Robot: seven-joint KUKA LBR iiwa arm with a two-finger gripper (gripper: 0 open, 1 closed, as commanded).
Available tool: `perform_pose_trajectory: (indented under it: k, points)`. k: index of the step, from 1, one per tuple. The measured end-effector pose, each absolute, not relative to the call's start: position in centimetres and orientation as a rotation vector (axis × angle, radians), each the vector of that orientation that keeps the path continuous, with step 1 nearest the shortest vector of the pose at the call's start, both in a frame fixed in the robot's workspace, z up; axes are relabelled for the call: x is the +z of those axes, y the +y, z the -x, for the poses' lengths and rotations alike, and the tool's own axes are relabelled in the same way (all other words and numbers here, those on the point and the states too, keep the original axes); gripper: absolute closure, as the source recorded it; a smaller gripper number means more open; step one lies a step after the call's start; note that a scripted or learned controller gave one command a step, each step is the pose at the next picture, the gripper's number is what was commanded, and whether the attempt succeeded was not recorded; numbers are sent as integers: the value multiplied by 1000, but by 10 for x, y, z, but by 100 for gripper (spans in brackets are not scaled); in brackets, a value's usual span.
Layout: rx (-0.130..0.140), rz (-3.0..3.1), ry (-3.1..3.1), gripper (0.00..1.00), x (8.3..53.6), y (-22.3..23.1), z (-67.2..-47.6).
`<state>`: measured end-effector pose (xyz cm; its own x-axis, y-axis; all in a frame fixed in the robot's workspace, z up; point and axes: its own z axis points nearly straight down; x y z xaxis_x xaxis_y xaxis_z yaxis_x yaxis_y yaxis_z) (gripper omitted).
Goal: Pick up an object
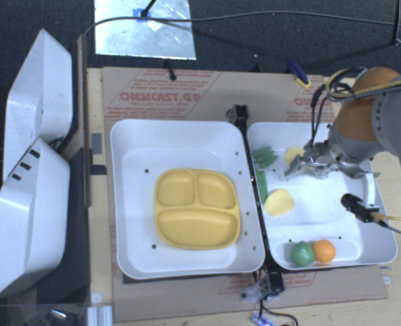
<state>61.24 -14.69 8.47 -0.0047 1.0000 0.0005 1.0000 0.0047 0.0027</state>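
Fingers [302, 166] seem slightly parted, though the view is too blurred to tell, near the right bin's [383, 250] back edge; open floor lies below the angled wrist.

The right bin [383, 250] holds five small items. A leafy green piece [264, 157] lies near its far-left corner, with a small yellow piece [293, 155] just beside it. A pale yellow chunk [279, 202] sits near the left wall. A green ball [300, 252] and an orange ball [324, 251] touch along the near edge.
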Motion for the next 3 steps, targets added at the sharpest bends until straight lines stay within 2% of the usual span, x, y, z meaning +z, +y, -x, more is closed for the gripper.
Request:
perform_pose_trajectory:
  k: [1, 2, 3]
  points:
    - [3, -2217, 2222, 0, 85, -142, -656]
    - [7, -2216, 2219, 100, 98, -143, -657]
    - [6, -2216, 2220, 0, 97, -143, -657]
